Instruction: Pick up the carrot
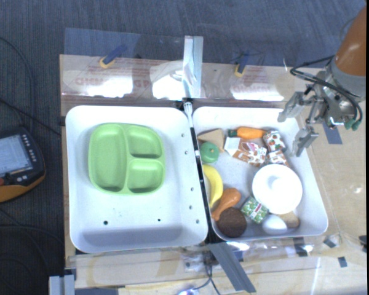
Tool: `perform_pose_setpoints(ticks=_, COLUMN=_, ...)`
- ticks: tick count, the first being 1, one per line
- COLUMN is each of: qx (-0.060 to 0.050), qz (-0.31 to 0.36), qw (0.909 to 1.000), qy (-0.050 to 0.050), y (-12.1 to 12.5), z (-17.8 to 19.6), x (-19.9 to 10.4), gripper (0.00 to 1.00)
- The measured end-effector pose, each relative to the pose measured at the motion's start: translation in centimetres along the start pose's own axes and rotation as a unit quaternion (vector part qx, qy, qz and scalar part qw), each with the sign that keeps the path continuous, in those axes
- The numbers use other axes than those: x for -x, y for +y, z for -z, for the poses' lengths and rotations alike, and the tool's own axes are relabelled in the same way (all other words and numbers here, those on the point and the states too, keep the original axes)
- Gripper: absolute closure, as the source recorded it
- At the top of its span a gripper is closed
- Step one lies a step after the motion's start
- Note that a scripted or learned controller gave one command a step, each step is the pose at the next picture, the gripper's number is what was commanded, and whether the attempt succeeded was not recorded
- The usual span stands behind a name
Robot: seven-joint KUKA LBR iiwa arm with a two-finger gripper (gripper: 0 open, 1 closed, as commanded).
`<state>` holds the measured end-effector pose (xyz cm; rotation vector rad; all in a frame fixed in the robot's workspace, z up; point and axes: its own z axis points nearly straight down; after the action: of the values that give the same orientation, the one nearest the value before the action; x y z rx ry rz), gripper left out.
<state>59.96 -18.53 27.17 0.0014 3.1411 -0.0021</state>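
Observation:
The carrot (251, 133), orange with a small green top at its left end, lies flat near the back wall of the right bin (320, 196). It sits among other toy foods. My gripper (297, 125) hangs over the right bin's back right corner, to the right of the carrot and apart from it. Its two grey fingers (290, 109) are spread open with nothing between them. The orange band of the arm shows at the upper right edge.
Around the carrot are a tan wedge (213, 136), patterned packets (257, 153), a green fruit (209, 153), a banana (214, 183), a white bowl (277, 187), an orange vegetable (228, 200) and a brown ball (232, 221). The left bin (86, 226) holds a green divided plate (126, 157).

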Motion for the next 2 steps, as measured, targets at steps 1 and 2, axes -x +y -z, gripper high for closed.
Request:
perform_pose_setpoints(ticks=1, qx=0.002, qz=-0.105, qw=0.9944, qy=0.005, y=7.1, z=-12.6, x=-4.2, gripper=0.00)
perform_pose_setpoints(ticks=2, qx=0.000, qz=-0.146, qw=0.9892, qy=-0.001, y=6.3, z=-16.2, x=1.3, gripper=0.00)
